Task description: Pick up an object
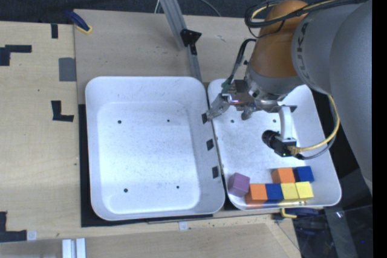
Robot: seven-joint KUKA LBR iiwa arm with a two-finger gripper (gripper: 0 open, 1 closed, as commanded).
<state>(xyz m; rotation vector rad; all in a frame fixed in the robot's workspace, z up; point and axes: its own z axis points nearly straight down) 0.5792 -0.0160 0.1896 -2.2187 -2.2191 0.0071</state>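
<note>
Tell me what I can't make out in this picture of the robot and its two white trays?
- Pincer: in the camera view the wrist above covers most of it, so its grip stays unclear.
- Right bin: its upper part lies under the arm's orange band and wrist.
- Blocks: they sit packed in the right bin's near corner; whether more lie behind or below them is hidden.
- Arm: cut off by the right edge.
</note>
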